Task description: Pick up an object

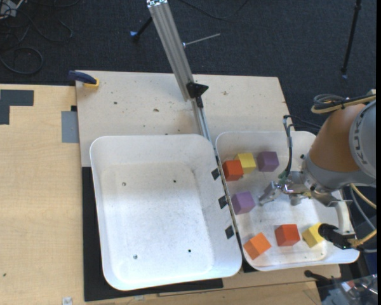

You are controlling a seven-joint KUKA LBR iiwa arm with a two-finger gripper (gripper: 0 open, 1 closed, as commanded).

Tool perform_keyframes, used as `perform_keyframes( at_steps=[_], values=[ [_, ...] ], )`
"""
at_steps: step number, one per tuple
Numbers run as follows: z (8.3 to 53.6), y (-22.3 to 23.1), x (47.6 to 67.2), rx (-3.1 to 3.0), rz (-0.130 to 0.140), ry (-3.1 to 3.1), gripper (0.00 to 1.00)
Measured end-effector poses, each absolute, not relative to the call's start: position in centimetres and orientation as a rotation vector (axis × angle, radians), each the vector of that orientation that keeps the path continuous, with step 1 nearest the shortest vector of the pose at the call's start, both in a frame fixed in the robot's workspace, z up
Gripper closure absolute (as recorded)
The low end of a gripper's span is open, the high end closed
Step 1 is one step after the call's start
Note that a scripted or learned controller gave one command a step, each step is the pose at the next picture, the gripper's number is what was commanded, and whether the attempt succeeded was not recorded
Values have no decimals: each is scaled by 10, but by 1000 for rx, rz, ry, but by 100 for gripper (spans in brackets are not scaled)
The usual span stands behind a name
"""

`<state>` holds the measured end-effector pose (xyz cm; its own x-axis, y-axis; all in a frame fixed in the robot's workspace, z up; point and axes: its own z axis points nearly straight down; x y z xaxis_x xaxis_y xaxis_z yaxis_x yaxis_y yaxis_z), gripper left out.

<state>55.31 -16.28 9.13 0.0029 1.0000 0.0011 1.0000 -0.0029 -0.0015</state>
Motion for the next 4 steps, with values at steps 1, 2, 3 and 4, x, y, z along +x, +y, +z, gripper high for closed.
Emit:
perform_keyframes(
  at_steps=[1, 2, 3, 4],
  values=[
    [102, -164, 553, -2231, 0, -2207, 100],
    [164, -170, 553, -2230, -2, -2216, 100],
    [220, -173, 564, -2223, -3, -2225, 100],
    [253, -174, 564, -2220, -1, -2225, 100]
  ],
)
